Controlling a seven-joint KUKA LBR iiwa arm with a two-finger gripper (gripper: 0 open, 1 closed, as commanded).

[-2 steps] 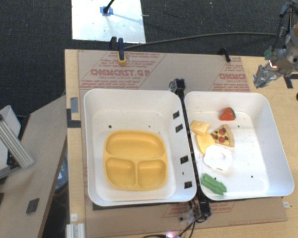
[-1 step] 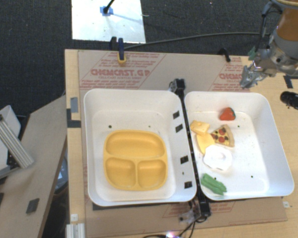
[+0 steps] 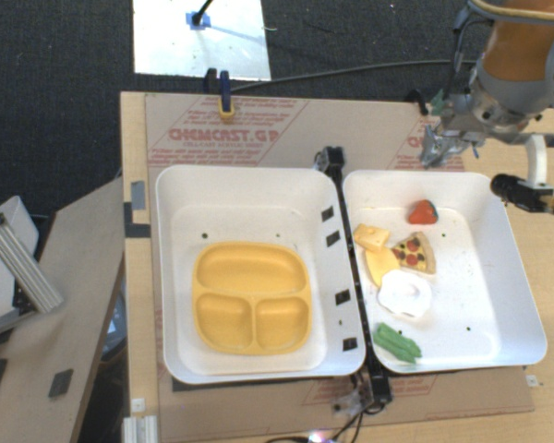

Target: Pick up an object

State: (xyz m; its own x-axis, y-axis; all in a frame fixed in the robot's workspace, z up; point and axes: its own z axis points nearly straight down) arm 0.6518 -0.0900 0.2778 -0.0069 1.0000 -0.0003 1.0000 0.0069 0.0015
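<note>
The grey arm with its orange band enters above the far right corner of the right-hand shallow white bin, its two-finger gripper hanging over the bench just beyond that bin's far rim, and whether it is spread or pressed together I cannot tell. Left of that bin, touching it, the left white bin holds a yellow three-compartment plastic tray. Inside the right bin lie a round white fried-egg toy near its left wall, a yellow cheese wedge, a pizza slice, a green pea pod and a red strawberry-like piece.
</note>
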